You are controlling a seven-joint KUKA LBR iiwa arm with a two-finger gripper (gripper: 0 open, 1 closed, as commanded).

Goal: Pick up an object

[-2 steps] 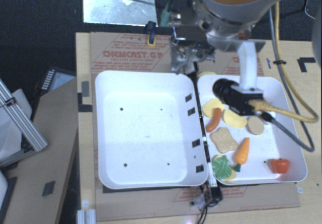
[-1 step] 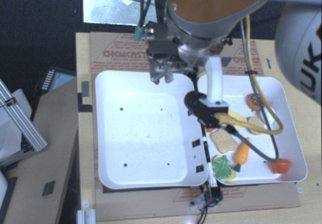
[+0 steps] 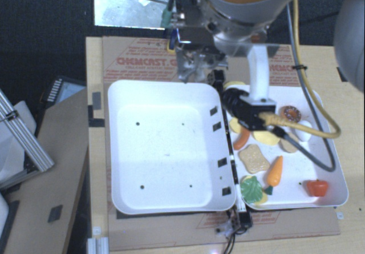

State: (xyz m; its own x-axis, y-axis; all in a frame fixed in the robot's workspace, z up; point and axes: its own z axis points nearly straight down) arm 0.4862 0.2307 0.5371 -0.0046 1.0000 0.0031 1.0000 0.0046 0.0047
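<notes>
The right bin [image 3: 336, 181] holds several toy foods: an orange carrot [image 3: 275, 171], a green leafy piece [image 3: 251, 189], a red pepper [image 3: 316, 188], a tan cracker [image 3: 254, 158], a brown donut [image 3: 291, 113], a yellow banana-like piece [image 3: 266, 136] and a small orange piece [image 3: 242, 139]. My gripper [image 3: 195, 69] hangs below the big grey and orange wrist, over the back rim where the two bins meet. It is above the toys' far end and touches none that I can see. Nothing shows between its fingers.
The left bin [image 3: 165, 144] is a plain white tray beside the right one. A black fitting [image 3: 242, 105] with a yellow cable [image 3: 308, 127] and a white post hangs over the right bin's back left part. Cardboard lies under both bins.
</notes>
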